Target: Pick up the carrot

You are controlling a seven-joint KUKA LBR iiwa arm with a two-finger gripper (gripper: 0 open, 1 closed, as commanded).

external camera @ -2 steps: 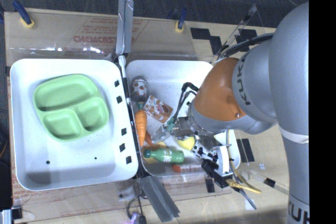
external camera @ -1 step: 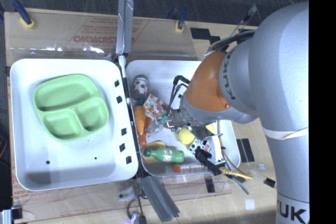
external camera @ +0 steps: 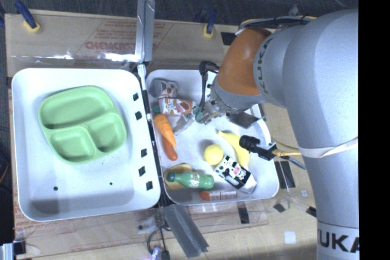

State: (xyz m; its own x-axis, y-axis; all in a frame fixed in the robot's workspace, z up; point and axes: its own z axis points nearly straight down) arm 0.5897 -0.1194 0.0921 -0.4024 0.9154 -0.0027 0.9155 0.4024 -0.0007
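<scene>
Nearest us, at the bottom of the frame, we see the lower rim of the right bin (external camera: pixel 268 192), and just inside it a green bottle (external camera: pixel 191 179) lying on its side with a thin red item (external camera: pixel 219 195) beside it. A black-and-white carton (external camera: pixel 235 174) lies slightly right of these, touching a yellow ball (external camera: pixel 213 154) and a banana (external camera: pixel 234 146).

Higher in the same bin, along its left wall, the carrot (external camera: pixel 165 136) lies lengthwise, its narrow end pointing toward the bottom of the frame. It rests free on the bin floor, apart from the jaws.

Above and right of the carrot we see a brown-and-white packet (external camera: pixel 173 106), and just right of it the gripper (external camera: pixel 204 114) hangs low over the bin. We cannot tell how far the jaws stand open, nor whether anything sits between them.

In the left bin (external camera: pixel 24 131), a green divided tray (external camera: pixel 82 123) sits in the upper half.

Farther up, the grey arm (external camera: pixel 311 82) with its orange band fills the right side, and the table (external camera: pixel 73 33) carries blue clamps (external camera: pixel 27 16) along its far edge.
</scene>
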